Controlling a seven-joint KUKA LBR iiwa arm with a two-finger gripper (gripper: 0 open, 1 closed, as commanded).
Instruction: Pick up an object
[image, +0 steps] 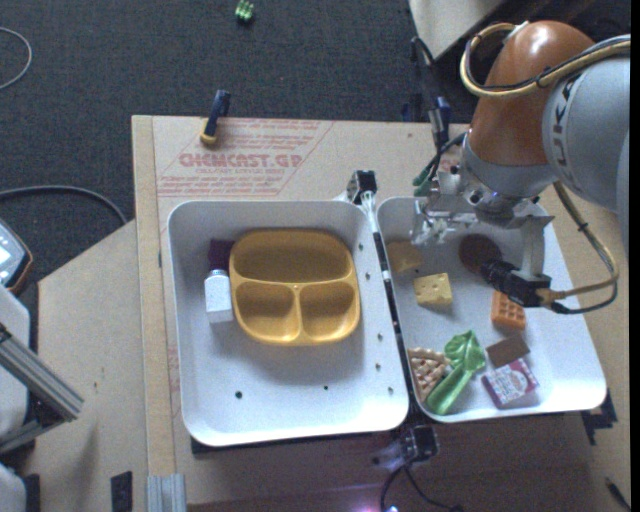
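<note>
Cheese wedge (433, 290), pale yellow, holed, flat in right bin (580, 350)

Bins (290, 415): smooth white plastic. Divided tray (294, 285): matt yellow plastic. Bench board (150, 300): pale raw wood. Arm band (520, 85): glossy orange.

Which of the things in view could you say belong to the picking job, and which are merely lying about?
Job: gripper over the right bin; cheese wedge, waffle piece, green leaf, pink packet.

Lying about: yellow divided tray, small white bottle, yellow-handled tool on the bench board.
</note>
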